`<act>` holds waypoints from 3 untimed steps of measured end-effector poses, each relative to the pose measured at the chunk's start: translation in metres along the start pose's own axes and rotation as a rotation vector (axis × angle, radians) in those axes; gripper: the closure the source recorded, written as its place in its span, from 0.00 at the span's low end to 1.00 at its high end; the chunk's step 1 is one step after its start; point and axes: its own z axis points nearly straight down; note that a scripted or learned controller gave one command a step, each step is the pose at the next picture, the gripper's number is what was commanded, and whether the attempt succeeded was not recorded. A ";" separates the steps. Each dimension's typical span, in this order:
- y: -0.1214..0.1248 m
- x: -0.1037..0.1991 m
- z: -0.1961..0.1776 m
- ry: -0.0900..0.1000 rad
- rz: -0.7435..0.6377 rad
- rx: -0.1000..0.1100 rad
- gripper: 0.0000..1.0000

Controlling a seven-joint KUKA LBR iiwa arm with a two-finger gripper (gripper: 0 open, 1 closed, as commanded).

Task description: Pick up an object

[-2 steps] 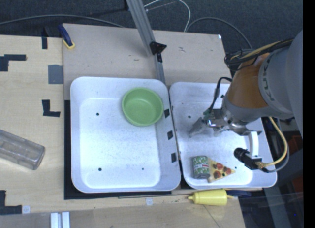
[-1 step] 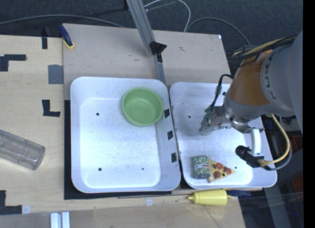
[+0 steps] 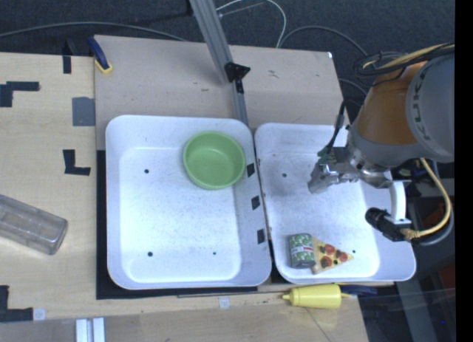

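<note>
- Currently the grey two-finger gripper (image 3: 323,178) sits over the right white bin (image 3: 295,141), mid-bin; can't tell how it's set, nothing seen in its hold.
- Candidates: small green-labelled can (image 3: 301,250) touching a flat pizza-slice toy (image 3: 330,255) at that bin's near edge; round green plastic bowl (image 3: 213,159) in the left white bin (image 3: 140,244).
- Risk: can and slice touch, so a descent could catch both or shove one away; the flat slice may slip out.
- Can label unreadable; no other writing legible.

1. The arm (image 3: 414,111) runs off the right edge.
2. The clear plastic cup (image 3: 28,224) is cut by the left edge.
3. The gripper (image 3: 322,179) is too blurred to read.
</note>
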 end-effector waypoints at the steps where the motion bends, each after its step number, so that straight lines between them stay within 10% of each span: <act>1: 0.002 0.004 -0.063 0.000 -0.001 -0.003 1.00; 3: -0.014 0.055 -0.097 0.002 -0.005 0.004 1.00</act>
